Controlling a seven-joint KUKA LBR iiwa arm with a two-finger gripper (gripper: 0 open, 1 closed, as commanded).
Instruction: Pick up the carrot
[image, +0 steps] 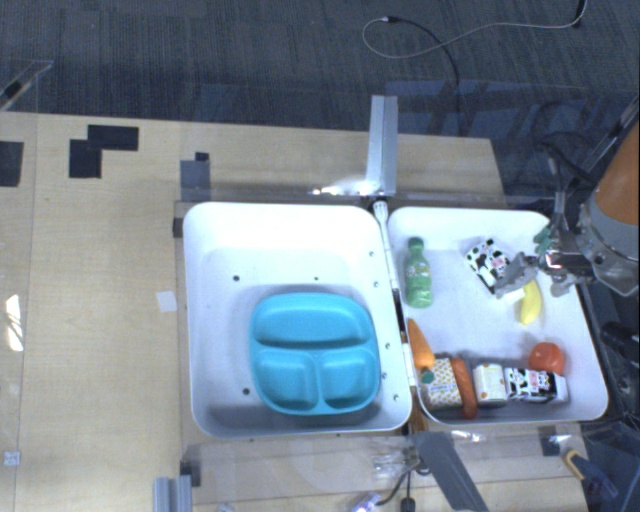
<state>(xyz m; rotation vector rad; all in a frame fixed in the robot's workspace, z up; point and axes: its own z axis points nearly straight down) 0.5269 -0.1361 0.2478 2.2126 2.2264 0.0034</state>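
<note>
While the carrot (421, 346) lies in the right bin (575, 310), close against that bin's left wall and pointing slantwise toward the near edge, nothing grips it and it rests free on the white floor. Its lower end meets a small packet (441, 386) with a green and orange face, and just beside that packet stands an orange-red stick-shaped item (462, 381). Along the same near wall sit a small cream carton (488, 383) and a black-and-white cow-patterned carton (530, 384), with a red tomato (546, 357) just behind the latter. Farther up the bin from the carrot lies a green bottle (417, 272), its cap toward the far wall. Across the bin, a second cow-patterned box (486, 263) rests near a yellow banana (529, 303). The gripper (533, 270) hangs over this far right part of the bin, well apart from the carrot, its metal fingers low beside the cow-patterned box and the banana; how wide they stand cannot be made out, and no item is seen between them. The left bin (210, 250) holds a blue divided plate (315, 350).
</note>
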